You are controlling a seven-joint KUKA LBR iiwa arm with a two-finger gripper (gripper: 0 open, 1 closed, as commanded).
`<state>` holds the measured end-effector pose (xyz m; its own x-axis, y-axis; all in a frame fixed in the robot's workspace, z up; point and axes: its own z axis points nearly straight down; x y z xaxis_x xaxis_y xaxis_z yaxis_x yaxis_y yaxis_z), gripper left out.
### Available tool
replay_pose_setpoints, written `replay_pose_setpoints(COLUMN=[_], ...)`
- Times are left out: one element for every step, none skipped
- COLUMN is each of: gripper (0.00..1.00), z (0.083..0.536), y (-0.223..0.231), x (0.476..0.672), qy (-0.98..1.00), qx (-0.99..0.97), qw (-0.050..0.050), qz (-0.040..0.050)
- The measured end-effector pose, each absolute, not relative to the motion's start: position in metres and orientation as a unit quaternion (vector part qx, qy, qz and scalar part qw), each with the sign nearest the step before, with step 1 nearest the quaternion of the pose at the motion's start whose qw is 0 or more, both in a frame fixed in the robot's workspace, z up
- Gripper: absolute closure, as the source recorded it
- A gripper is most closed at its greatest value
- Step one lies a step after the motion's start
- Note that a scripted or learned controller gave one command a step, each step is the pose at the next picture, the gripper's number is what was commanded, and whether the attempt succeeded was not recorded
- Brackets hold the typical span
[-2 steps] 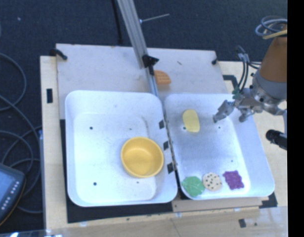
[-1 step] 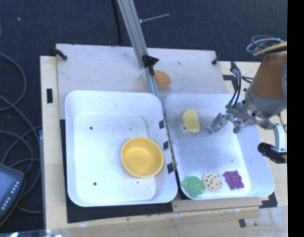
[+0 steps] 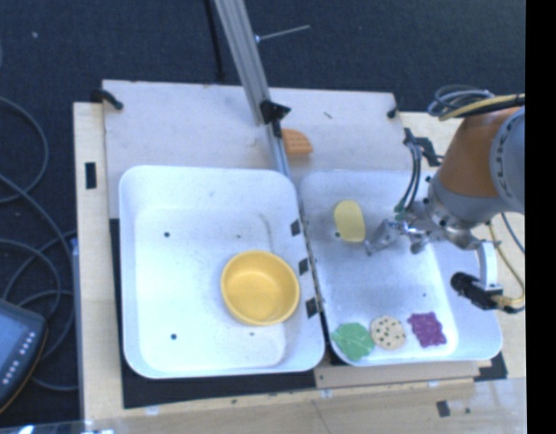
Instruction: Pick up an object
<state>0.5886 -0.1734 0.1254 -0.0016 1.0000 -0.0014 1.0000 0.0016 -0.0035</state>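
Yellow object [image 3: 349,221] near right bin's [image 3: 458,349] far edge, beside pincer [image 3: 379,240]

A: How many bins? 
B: Two, a left bin [image 3: 151,242] and a right bin [image 3: 458,333].

A: And bowls? 
B: One yellow bowl [image 3: 259,287].

A: The small pieces? 
B: Five: one pale yellow piece [image 3: 349,221], one green piece [image 3: 353,339], one cookie [image 3: 387,332], one purple piece [image 3: 427,327] and one orange piece [image 3: 296,143].
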Motion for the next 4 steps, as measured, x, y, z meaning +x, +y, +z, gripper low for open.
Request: replay_pose_setpoints(gripper=[1.00, 1.00, 1.00, 1.00], z=[0.140, 0.185, 0.219, 0.215], y=[-0.175, -0.181, -0.182, -0.133], x=[0.591, 0.596, 0.597, 0.614], qy=[-0.706, -0.707, -0.708, -0.710], qx=[-0.708, -0.707, -0.706, -0.705], qw=[-0.002, -0.003, -0.003, -0.001], qz=[-0.0010, -0.0016, -0.0014, -0.0012])
